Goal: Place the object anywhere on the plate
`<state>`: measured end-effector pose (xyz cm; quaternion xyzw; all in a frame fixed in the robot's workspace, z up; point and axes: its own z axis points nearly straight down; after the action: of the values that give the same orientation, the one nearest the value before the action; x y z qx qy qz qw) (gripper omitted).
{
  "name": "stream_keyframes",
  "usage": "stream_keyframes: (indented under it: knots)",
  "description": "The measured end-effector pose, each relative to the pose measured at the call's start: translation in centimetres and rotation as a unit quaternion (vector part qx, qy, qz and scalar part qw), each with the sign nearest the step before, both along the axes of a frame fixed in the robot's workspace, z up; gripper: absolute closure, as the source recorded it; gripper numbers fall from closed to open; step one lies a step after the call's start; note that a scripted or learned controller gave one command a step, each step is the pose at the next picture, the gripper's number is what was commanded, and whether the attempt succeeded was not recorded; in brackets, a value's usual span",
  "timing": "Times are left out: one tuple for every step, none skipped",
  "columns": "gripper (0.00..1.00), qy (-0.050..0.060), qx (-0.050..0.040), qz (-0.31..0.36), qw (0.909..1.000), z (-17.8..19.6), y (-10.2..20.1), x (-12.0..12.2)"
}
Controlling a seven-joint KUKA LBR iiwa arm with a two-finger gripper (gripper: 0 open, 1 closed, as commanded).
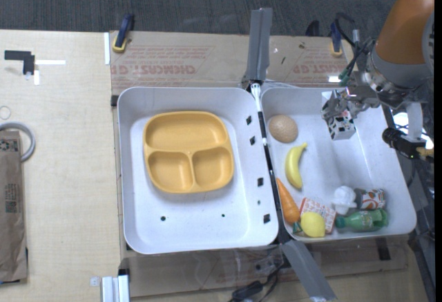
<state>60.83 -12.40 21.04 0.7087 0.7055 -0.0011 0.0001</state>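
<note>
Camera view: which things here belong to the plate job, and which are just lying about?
Job:
yellow plate in left bin
gripper over right bin
candidates to pick: banana, potato, carrot, lemon, green bottle

Lying about:
blue clamps
cardboard
brown bag

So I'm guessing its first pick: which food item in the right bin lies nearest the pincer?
The brown egg-shaped item, at the bin's upper left, level with the pincer. The banana, carrot and lemon lie farther down.
</note>
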Motion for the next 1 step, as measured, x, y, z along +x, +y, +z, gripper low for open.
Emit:
stream_keyframes:
  knots:
    - [1.0,0.0,0.0002,-0.02,0.9998,0.2,8.88,-5.3]
